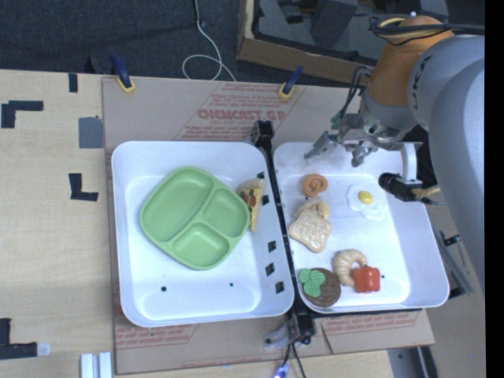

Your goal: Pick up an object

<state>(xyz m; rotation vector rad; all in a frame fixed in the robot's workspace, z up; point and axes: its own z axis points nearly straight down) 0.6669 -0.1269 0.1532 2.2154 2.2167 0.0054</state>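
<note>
My gripper (337,151) hangs over the back edge of the right bin (417,246), its two fingers spread open with nothing between them. Just below it lie a small brown doughnut (315,184) and a fried egg (365,199). Further forward in the same bin sit a slice of toast (310,228), a croissant (347,262), a red pepper (367,279) and a dark round cookie with a green leaf (320,287). A pizza slice (252,198) rests in the left bin (134,290) against the divider.
A green divided plate (194,217) takes up most of the left bin. The grey arm with its orange band (402,61) comes in from the upper right. Cardboard (228,113) lies under both bins, held by blue clamps at the back.
</note>
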